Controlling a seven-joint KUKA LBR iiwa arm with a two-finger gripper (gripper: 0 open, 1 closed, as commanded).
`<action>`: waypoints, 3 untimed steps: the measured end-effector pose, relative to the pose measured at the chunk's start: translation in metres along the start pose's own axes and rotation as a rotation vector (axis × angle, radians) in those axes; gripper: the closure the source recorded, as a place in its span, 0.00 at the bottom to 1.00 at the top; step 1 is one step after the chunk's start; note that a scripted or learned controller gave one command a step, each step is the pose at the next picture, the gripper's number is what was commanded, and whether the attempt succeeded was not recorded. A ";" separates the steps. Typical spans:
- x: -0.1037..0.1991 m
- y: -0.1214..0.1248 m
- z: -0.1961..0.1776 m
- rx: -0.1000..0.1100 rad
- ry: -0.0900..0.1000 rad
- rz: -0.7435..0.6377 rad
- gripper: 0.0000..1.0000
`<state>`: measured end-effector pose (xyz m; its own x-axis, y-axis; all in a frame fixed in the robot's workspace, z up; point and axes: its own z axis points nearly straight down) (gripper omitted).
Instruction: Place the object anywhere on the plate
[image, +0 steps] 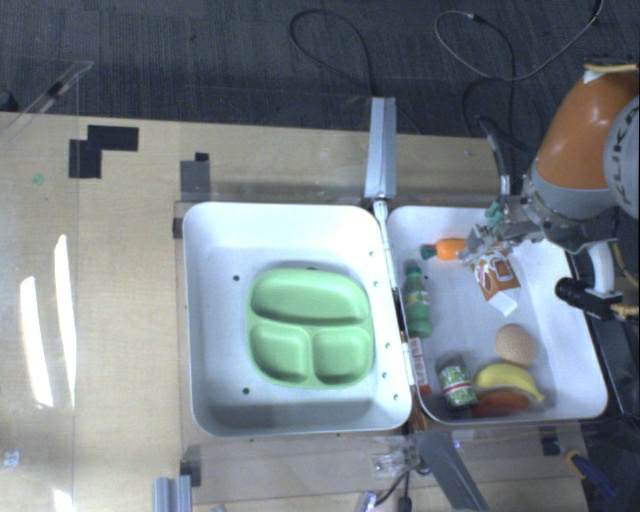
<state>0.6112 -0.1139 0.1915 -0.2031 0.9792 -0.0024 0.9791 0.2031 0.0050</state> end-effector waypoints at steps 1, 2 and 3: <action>0.079 0.021 0.006 0.001 0.002 -0.085 1.00; 0.141 0.014 0.007 0.002 0.002 -0.180 1.00; 0.166 0.014 0.007 0.002 0.003 -0.305 1.00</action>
<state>0.5917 0.0513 0.1839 -0.4878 0.8729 -0.0008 0.8729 0.4878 0.0026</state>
